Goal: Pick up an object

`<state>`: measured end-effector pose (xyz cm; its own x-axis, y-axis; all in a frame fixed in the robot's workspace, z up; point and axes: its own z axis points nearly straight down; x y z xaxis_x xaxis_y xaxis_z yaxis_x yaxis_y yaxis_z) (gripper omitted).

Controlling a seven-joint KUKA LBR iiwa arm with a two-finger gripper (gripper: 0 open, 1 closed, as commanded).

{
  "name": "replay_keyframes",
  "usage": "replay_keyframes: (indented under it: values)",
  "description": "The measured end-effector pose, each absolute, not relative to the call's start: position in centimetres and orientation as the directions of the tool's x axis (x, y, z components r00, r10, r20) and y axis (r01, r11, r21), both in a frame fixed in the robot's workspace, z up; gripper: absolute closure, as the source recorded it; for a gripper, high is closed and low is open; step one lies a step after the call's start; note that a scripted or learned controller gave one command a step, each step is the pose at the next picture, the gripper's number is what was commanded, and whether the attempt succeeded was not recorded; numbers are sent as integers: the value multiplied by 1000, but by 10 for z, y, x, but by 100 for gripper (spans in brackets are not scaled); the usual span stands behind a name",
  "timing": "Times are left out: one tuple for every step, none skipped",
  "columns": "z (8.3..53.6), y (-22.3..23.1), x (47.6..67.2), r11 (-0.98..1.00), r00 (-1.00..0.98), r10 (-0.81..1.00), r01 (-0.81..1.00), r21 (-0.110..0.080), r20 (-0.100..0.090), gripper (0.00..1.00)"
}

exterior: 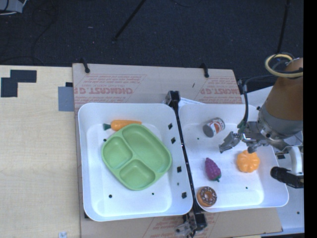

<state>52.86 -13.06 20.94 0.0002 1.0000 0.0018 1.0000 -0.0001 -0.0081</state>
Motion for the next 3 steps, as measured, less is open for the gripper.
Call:
replay_keyframes:
  values:
    - [163, -124, 523, 0, 0, 1000, 1000, -8, 2, 0]
    - [99, -126, 519, 0, 0, 1000, 1000, -9, 3, 0]
    - [113, -128, 520, -6, 6, 1000, 1000, -6, 2, 100]
